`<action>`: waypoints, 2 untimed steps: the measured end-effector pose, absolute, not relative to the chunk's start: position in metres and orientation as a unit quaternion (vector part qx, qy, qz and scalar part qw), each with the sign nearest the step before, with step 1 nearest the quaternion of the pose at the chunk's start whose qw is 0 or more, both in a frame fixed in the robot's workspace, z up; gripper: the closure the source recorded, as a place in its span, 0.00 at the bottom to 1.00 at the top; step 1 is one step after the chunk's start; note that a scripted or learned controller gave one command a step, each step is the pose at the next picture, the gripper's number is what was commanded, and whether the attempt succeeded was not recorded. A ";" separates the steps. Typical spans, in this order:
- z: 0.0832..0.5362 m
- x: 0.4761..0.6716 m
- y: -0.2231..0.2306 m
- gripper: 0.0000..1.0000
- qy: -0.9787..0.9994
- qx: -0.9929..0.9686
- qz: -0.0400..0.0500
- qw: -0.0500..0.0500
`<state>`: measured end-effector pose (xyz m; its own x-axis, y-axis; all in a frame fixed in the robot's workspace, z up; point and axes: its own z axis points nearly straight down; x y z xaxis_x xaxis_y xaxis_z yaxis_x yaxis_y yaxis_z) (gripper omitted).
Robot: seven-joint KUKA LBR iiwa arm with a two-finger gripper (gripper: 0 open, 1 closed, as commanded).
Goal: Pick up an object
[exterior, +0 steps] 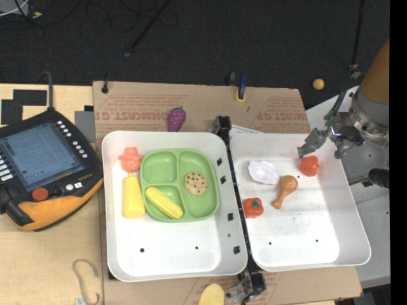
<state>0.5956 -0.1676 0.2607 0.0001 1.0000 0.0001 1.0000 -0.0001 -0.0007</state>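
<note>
My gripper [327,146] hangs over the far right corner of the right bin [331,246], its two fingers spread open with nothing between them. Just below and slightly left of it lies a small red tomato [310,165]. Further left in the same bin are a brown drumstick [285,190], a white shell-like piece [262,171] and a red pepper [252,207] with a green stem. The arm comes in from the right edge.
The left bin [165,253] holds a green divided plate [166,168] with a corn cob [164,202] and a cookie [196,183], beside a yellow bottle [132,194]. A purple grape bunch [177,118] lies behind the bins. A control pendant [41,164] sits far left.
</note>
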 end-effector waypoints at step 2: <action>0.173 0.597 -0.167 0.00 -0.708 -0.707 0.001 0.002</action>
<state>0.5973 -0.1674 0.1731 -0.0011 1.0000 0.0016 1.0000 0.0011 -0.0054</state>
